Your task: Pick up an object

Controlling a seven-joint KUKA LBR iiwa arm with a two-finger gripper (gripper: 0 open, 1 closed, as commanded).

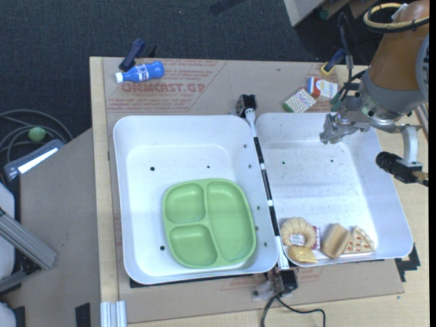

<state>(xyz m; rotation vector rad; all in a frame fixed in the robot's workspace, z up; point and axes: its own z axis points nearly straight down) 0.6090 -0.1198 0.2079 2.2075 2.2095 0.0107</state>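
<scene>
Several toy foods lie along the front edge of the right bin [381, 203]: a round pastry [298, 231], a yellow piece [303, 254] in front of it, a bread roll [334, 240] and a pizza slice [359, 240]. My gripper [330, 132] hangs over the bin's far right corner, well behind the foods and apart from them. I see nothing in it. The grey and orange arm [395, 60] reaches in from the upper right.
A green divided plate [208, 222] sits in the left bin [136, 155]. On the bench behind the bins lie a blue and white bottle [139, 72] and two small cartons [298, 101], [321, 87]. A black clip [246, 103] joins the bins at the back.
</scene>
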